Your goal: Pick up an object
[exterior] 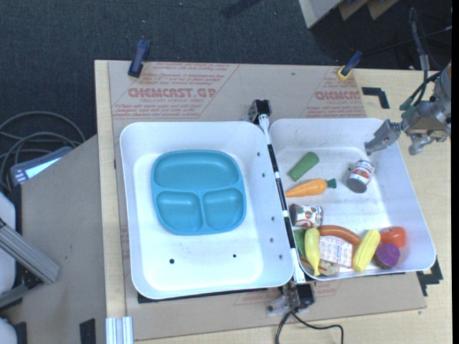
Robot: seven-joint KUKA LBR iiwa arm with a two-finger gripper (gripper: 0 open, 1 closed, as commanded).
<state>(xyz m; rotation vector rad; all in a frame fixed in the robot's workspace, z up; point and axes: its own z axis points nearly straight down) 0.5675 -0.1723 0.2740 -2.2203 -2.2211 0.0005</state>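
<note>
End effector (399, 136), fingers apart and holding nothing, above the right bin's (416, 206) far corner, near the can (359, 175).

Bench (215, 84), left bin (136, 192), right bin (409, 199)

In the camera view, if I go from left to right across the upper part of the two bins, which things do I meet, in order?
Blue divided plate → green pickle → carrot → small can → gripper, above the right bin's far right corner.
</note>
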